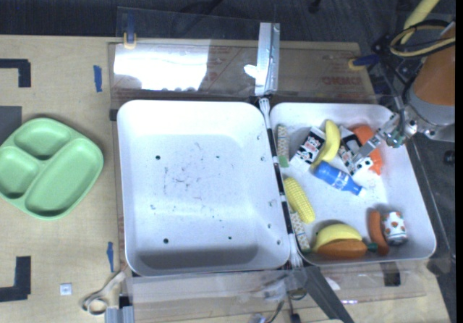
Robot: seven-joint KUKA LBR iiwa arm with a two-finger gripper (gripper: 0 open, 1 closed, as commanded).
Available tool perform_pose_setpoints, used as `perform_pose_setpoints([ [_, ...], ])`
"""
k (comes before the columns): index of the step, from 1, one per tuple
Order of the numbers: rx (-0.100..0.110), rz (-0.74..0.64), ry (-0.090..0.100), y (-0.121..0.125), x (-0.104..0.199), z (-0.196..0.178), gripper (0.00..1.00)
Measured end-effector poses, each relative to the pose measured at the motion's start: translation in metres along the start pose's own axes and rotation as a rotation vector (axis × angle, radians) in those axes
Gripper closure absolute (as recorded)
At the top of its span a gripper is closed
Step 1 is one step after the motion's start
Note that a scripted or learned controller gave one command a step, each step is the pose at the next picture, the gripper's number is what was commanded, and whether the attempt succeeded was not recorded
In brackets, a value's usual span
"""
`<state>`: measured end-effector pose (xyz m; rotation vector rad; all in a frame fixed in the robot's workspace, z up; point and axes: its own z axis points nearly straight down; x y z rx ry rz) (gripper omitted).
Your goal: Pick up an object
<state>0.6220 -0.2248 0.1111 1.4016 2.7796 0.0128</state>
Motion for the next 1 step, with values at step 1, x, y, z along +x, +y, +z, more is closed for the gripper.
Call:
perform_pose_setpoints([
  [1, 0.0, 0.0, 0.0, -0.0001, 0.0, 0.0002, 0.0],
])
